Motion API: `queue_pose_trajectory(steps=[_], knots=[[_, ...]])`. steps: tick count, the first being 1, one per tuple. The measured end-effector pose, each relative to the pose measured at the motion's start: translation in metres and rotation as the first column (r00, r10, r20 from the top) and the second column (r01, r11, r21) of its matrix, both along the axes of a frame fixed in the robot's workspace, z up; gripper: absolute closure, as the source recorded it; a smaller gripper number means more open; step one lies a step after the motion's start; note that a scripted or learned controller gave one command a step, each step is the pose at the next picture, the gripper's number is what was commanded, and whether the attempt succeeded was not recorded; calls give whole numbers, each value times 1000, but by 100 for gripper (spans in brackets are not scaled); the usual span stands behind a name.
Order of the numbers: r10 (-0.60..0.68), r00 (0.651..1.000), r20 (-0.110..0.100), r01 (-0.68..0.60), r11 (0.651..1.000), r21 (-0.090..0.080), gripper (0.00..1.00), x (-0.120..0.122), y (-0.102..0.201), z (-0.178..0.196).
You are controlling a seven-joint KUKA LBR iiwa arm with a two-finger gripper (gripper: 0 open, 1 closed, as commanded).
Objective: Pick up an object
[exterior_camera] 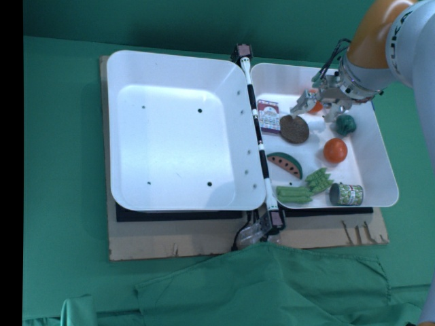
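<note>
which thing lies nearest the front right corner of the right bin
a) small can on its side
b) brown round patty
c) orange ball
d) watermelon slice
a: the small can lies on its side in the front right corner of the right bin, in front of the orange ball.

Green cloth (61, 148) drapes the bench under a brown board (177, 244).

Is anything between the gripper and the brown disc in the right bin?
Nothing visible. The gripper hangs at the right bin's far side, just above and right of the brown disc. The orange ball and green toy lie off to the side.
</note>
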State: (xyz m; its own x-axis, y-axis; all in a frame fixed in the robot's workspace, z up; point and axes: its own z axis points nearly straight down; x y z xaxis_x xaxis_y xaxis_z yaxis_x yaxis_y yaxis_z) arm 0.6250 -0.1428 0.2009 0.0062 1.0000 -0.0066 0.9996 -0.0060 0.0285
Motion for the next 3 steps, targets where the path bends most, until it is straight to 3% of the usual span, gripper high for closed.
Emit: queue_pose_trajectory(steps=[2, 3], knots=[[0, 1000, -1, 0, 1000, -1, 0, -98, 23, -13], [1, 1000, -3, -1, 1000, -1, 0, -97, 23, -14]])
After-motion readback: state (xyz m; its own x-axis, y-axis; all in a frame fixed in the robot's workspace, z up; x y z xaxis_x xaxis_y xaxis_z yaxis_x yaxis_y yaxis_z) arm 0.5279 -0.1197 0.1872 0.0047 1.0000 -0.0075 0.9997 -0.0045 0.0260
